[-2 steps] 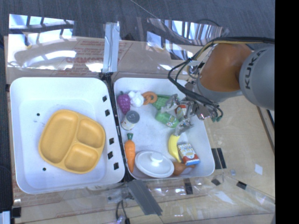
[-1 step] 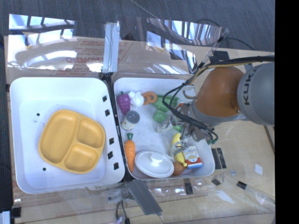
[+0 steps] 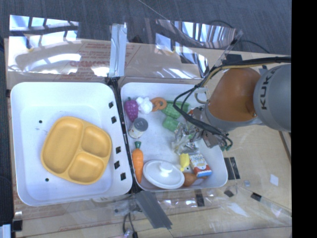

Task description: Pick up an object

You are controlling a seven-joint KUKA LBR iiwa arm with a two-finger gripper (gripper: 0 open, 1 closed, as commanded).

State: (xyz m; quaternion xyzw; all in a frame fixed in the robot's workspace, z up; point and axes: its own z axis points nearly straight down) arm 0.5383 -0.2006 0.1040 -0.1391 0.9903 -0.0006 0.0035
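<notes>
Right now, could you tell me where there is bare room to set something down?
Left bin: bare floor all around the yellow tray. Right bin: crowded, with a small gap between carrot, white bowl and gripper.

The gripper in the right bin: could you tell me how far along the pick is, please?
Done: the gripper is down among the items in the right bin. In hand: nothing visibly lifted; carrot, white lidded bowl and purple grapes lie in the bin. Left: secure an object and raise it.
</notes>
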